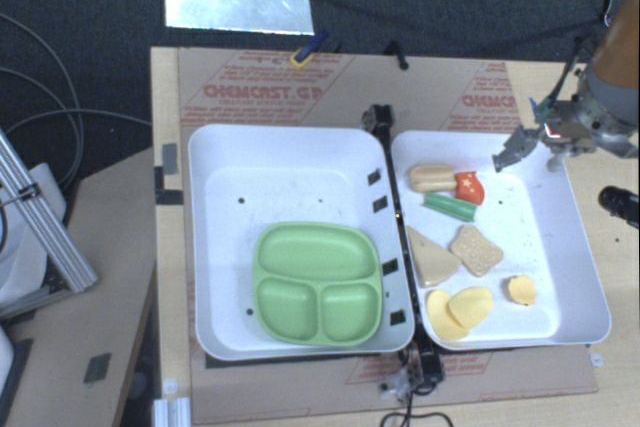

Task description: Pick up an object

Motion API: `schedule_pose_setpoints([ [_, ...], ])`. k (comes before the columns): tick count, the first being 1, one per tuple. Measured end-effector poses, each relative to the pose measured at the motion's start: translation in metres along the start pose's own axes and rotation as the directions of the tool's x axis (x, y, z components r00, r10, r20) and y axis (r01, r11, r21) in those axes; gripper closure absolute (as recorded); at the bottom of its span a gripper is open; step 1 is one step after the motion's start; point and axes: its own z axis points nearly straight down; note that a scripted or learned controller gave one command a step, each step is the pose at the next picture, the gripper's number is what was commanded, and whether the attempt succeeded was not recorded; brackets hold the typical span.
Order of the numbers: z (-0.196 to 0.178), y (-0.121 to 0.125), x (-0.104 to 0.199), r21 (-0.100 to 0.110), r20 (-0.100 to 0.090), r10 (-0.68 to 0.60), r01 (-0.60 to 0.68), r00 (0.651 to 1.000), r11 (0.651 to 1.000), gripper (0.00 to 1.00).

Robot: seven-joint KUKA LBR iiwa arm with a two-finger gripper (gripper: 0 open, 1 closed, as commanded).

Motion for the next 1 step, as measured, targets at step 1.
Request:
schedule_pose_setpoints([
  [1, 0.0983, 0.0668, -0.0246, -0.001, 0.002, -0.003, 0.003, 1.000, 1.000, 0.00],
])
